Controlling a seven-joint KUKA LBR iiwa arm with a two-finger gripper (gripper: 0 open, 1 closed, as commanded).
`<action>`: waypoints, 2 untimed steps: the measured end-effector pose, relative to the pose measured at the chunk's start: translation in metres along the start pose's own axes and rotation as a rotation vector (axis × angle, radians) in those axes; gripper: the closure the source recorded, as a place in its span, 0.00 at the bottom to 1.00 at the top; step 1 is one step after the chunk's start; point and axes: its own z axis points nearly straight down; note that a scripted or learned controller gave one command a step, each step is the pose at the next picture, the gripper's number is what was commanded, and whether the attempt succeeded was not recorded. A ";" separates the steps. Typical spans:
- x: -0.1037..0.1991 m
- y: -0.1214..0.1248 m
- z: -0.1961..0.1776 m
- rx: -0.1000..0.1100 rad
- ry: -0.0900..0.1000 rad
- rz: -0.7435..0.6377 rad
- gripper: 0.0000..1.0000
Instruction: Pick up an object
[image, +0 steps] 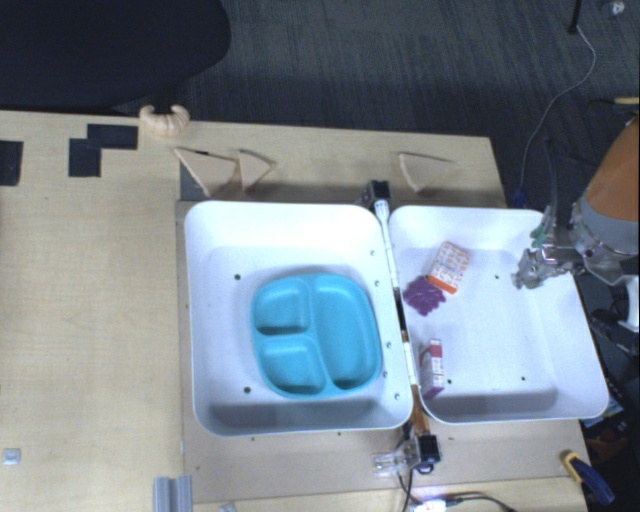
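Gripper (528, 268) sits at the right edge of the right bin (560, 395), low over the white floor, with the grey arm (610, 225) and its orange band reaching in from the right behind it. From my seat I can't make out how it is set, so I leave that undecided; I see nothing caught in it. My candidates for picking all lie in the left half of that same bin, well apart from the gripper. I count an orange-and-white packet (449, 267) lying at a slant, a purple lumpy piece (424, 296) just beside it and lower left, touching or nearly so, and a small red-and-white tube (434, 364) further down, close against the wall shared with the other bin. I see the left bin (215, 300) bearing a blue divided tray (317, 333) with three compartments, resting flat in the middle of its floor.
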 end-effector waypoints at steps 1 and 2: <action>0.043 0.065 0.047 0.001 0.002 -0.003 1.00; 0.092 0.080 0.063 0.001 0.002 -0.004 1.00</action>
